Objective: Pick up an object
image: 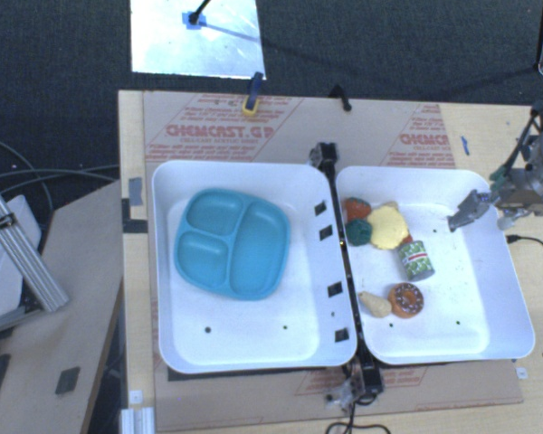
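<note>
Donut [405,299] lowest in your right bin [498,333], tan piece [375,305] touching its left; both below-left of tool [471,210]. Small can [415,259], yellow item [388,227], green ball [358,231], red piece [357,210] left of tool. Blue tray [231,243] far left in other bin. Tool hovers near right bin's top-right, nothing held; finger spread: cannot tell

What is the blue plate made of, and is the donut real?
The blue plate looks like smooth hard plastic: one even colour, soft shine, and moulded compartments. The donut looks like a toy, probably plastic or rubber, with painted-looking sprinkles, though the view is too small to be sure. Both bins look like glossy white plastic.
</note>
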